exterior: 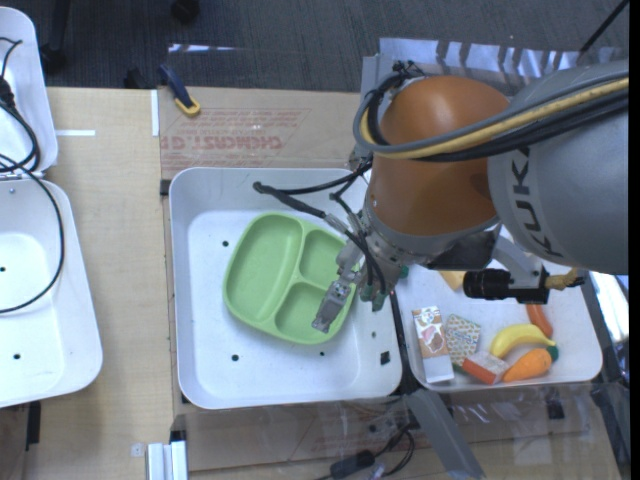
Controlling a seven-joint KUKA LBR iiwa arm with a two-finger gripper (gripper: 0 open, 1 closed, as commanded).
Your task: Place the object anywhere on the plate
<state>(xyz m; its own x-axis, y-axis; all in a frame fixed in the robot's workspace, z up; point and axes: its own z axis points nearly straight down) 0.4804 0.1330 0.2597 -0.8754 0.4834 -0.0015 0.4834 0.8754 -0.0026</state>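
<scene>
Right bin (590,353): banana (517,339), carrot (528,364), box (432,344).

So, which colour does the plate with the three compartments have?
Light green. The plate shows best in the camera view, lying in the left white bin.

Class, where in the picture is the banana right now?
The banana lies in the right bin, near its right side, just above the carrot and right of the small box.
</scene>
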